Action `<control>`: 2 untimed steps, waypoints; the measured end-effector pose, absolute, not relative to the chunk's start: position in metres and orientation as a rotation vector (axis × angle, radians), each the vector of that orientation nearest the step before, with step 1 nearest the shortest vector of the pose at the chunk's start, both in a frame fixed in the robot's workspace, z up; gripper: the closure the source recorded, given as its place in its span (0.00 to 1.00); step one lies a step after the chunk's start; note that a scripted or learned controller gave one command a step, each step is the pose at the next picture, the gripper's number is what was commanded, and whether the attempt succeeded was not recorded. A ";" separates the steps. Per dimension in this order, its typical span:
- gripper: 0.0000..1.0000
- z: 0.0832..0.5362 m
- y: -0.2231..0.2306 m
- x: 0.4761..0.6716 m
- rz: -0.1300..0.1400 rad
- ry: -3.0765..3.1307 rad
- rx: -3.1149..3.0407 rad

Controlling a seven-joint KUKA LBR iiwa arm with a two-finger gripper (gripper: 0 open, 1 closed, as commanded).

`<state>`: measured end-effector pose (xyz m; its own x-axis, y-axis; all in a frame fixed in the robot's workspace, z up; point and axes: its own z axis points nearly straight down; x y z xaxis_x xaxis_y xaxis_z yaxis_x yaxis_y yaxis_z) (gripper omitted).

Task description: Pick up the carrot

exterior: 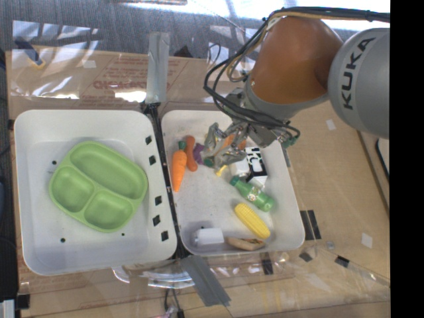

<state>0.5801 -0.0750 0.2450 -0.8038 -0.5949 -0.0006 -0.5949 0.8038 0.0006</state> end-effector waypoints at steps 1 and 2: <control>1.00 0.311 -0.132 0.593 -0.007 3.018 -0.844; 1.00 0.341 -0.212 0.598 -0.008 2.974 -0.992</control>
